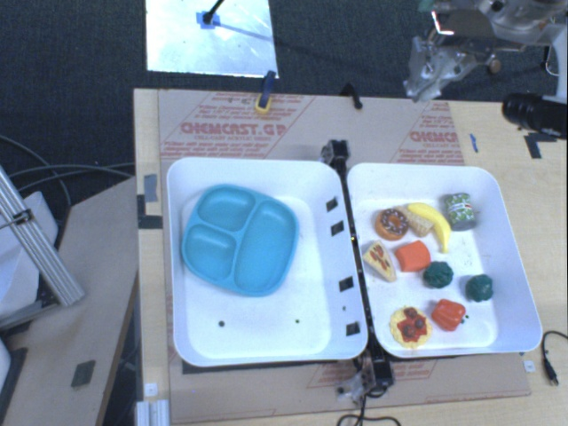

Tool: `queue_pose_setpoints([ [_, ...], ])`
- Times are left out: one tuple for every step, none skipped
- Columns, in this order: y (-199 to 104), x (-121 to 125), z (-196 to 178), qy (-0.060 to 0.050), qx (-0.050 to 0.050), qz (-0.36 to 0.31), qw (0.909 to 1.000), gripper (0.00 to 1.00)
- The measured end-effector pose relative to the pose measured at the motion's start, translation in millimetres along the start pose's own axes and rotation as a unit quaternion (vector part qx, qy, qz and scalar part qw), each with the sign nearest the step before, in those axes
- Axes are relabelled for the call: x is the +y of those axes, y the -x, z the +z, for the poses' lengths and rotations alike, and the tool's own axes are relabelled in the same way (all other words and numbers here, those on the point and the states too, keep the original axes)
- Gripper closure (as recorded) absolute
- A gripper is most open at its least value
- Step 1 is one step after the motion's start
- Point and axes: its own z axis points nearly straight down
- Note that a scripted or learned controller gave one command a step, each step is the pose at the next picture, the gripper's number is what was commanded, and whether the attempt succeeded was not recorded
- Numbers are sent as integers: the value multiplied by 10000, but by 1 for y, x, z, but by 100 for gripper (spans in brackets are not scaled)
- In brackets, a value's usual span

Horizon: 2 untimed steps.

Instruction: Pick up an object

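Note:
My gripper (424, 85) hangs high above the bench's back edge, well behind the right bin (510, 238), with nothing between its fingers that I can see. The right bin holds several toy foods: a doughnut (390, 224), a banana (432, 222), a green can (460, 210), a pizza slice (380, 261), an orange block (413, 256), two dark green broccoli pieces (437, 275) (479, 287), a red pepper (449, 313) and a small round pizza (411, 326).
The left bin (204, 327) holds a blue divided plate (240, 238). A black divider (351, 256) runs between the bins. A shiny square plate (210, 25) lies on the dark floor behind the bench. Cables lie near the front edge.

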Motion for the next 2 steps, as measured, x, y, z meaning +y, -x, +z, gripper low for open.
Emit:
queue_pose_setpoints([
  [-96,-29,4,-33,-2,-4,10000,100],
  [-148,-85,4,-41,-7,13,10000,100],
])
